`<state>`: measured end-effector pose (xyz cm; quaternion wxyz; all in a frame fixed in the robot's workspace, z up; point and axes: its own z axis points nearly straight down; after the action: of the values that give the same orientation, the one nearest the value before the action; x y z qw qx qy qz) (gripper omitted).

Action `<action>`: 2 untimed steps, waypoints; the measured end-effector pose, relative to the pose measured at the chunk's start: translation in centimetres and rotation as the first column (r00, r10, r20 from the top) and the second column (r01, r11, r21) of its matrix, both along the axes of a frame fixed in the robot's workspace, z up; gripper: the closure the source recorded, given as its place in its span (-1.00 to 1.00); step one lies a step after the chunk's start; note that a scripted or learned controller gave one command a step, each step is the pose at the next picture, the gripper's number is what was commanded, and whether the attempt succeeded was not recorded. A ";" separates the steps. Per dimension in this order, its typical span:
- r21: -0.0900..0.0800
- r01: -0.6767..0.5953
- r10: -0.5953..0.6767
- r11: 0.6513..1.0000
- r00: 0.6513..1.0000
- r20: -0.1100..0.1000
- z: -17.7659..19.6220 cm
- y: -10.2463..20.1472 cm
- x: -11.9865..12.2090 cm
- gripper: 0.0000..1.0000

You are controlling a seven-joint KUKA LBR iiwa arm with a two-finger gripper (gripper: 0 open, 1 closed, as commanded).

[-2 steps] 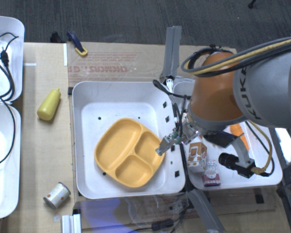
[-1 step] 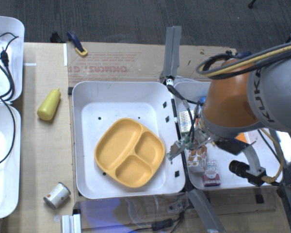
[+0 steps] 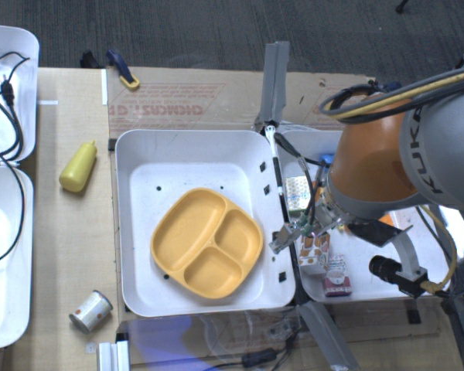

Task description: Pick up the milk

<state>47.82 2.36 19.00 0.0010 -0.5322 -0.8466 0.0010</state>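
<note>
Looming closest to the lens, the grey KUKA arm with its orange band reaches in from the right and bends down over the right bin, its wrist tipped toward the divider between the two bins. At its lower end the gripper hangs low over that bin's left edge, and whether it is released or clenched cannot be told, since the wrist and cabling hide the tip. Left of the gripper lies the left bin, holding a yellow three-compartment plate set at a slant. Just right of and below the gripper, a small milk carton with a red and white face rests on the floor of the right bin, apart from the gripper, beside an orange patterned carton that sits almost under the tip. Above the gripper, a pale printed packet lies by the divider. Far left of the gripper, outside the bins, a yellow mustard bottle lies on the bench, and lower left a small tin can lies on its side.
</note>
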 end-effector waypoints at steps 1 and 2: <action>-0.002 0.159 -0.159 0.987 0.987 -0.001 0.0 3.1 -0.1 -1.00; -0.004 0.160 -0.160 0.987 0.987 -0.004 0.7 2.9 0.0 1.00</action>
<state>47.83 5.31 19.69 0.0019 -0.5983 -0.8013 0.0036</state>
